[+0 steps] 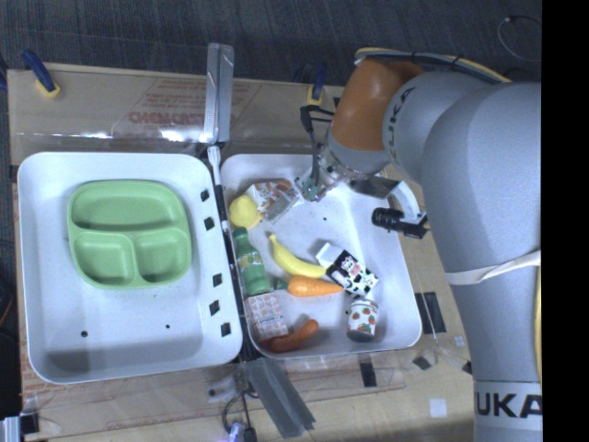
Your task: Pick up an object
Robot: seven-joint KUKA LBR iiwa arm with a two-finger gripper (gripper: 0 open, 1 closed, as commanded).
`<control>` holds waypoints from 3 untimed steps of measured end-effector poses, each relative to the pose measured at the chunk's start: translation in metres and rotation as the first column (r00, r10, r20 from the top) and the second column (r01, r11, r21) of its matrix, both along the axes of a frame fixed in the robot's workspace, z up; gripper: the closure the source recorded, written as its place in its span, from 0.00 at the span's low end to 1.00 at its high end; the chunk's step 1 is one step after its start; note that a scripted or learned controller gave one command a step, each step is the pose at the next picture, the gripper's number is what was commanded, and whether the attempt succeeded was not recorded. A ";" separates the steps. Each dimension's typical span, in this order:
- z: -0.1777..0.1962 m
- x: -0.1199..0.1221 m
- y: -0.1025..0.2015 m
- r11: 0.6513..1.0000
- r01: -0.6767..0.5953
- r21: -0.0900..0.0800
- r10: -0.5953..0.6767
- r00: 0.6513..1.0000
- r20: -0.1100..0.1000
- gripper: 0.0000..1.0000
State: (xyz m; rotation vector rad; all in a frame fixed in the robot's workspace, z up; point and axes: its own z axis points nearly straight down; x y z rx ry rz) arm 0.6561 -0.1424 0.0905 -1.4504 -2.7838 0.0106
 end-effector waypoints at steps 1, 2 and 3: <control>0.009 0.001 -0.001 1.000 -0.005 -0.002 0.005 1.000 0.000 1.00; 0.008 0.001 -0.001 1.000 -0.005 -0.002 0.005 1.000 0.000 0.00; -0.001 -0.064 -0.025 0.976 -0.216 0.007 0.216 0.976 0.000 0.00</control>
